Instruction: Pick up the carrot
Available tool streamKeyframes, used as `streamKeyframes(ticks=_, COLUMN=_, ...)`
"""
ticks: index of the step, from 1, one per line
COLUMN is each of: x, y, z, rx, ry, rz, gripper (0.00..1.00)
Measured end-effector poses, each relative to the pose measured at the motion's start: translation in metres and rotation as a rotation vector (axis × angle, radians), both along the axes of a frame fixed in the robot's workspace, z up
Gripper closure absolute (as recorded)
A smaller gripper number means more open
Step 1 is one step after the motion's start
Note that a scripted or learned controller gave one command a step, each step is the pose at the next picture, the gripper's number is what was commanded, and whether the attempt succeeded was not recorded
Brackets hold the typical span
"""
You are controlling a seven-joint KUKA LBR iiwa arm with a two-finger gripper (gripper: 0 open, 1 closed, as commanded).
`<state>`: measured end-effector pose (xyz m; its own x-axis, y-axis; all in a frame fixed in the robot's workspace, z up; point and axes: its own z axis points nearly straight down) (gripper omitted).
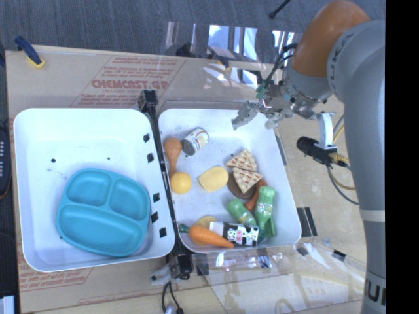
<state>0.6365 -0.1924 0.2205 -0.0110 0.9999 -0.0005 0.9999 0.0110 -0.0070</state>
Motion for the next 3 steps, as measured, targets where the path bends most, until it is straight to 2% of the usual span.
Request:
streamKeyframes(ticks=1, x=-0.071, y=0.066, z=-0.030, rx=0.000, ry=0.005, rz=0.034, gripper=0.00)
streamKeyframes(ticks=2, x=-0.084, y=0.083, z=-0.103, rx=-0.016, ry=-0.016, rz=0.172, gripper=0.00)
streamKeyframes(ticks=3, x=-0.118, y=0.076, z=-0.124, rx=-0.027, ry=-0.020, rz=0.111, gripper=0.00)
